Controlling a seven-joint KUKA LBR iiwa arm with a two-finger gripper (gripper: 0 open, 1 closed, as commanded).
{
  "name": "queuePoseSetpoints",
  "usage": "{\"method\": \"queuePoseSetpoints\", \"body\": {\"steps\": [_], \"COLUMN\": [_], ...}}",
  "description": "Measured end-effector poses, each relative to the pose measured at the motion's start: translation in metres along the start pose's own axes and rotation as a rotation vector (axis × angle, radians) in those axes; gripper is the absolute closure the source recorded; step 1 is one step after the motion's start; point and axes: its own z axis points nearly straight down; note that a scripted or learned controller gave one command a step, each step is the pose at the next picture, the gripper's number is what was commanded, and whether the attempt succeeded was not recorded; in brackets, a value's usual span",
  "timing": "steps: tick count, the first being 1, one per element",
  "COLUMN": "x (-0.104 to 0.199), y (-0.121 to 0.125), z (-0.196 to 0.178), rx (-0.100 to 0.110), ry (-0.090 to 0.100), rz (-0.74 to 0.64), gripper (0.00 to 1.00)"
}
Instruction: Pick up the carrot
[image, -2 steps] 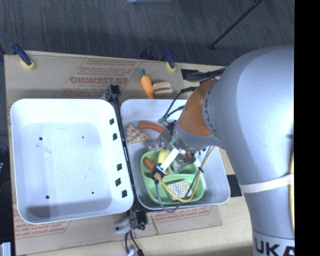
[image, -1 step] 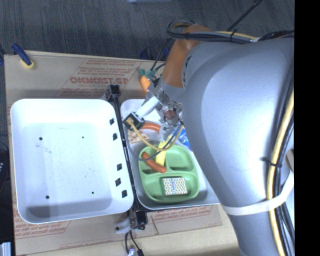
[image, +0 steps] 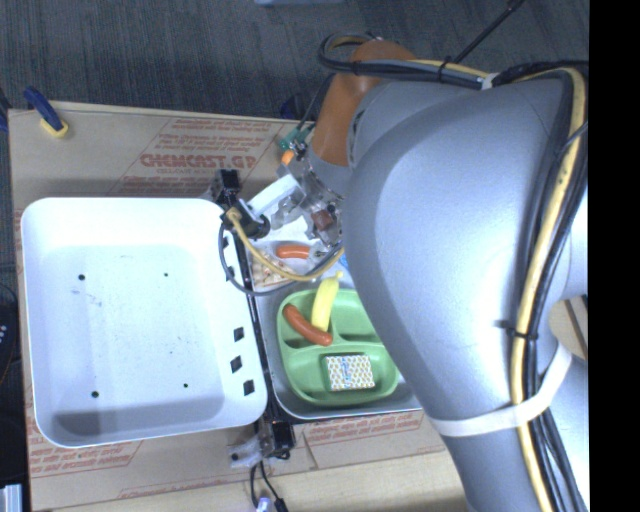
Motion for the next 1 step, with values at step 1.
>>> {"method": "queuePoseSetpoints", "body": {"steps": [1], "x": [-0.0102], "y": [0.0029], "z": [0.0003], "rx": [0.002], "ry": [-0.002], "rz": [-0.172], "gripper": [0.00]}}
